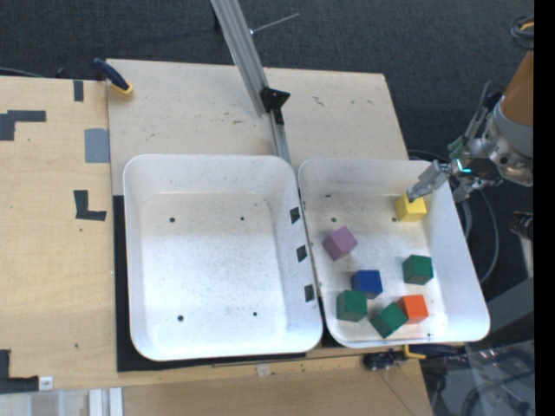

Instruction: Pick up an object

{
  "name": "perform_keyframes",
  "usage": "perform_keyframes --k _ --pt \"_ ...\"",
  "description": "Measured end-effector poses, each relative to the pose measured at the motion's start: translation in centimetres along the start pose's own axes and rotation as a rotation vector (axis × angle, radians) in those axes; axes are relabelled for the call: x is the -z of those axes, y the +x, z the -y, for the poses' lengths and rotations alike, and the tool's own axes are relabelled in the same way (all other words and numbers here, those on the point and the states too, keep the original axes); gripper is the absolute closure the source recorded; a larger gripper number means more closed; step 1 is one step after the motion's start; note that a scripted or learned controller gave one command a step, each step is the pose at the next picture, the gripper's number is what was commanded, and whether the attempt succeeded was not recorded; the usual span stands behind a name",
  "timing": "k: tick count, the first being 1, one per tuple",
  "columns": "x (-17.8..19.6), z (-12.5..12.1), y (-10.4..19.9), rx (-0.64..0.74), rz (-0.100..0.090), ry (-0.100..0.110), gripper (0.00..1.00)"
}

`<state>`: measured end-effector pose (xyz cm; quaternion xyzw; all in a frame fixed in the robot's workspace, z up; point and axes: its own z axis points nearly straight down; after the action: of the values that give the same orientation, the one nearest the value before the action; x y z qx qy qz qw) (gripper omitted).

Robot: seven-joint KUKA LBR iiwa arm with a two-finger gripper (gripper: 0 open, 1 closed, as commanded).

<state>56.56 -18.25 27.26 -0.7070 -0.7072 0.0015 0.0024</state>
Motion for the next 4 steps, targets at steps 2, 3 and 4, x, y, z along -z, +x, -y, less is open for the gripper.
perform_keyframes --k 2,3,4 --pt "-6.0 -0.6 -0.2 0.001 0.0 0.002 0.0" --pt "-11.4 -0.3 0.9 0.001 0.0 0.002 0.0" --pt "-17.3 -1.0 0.7 0.001 0.0 0.002 0.0"
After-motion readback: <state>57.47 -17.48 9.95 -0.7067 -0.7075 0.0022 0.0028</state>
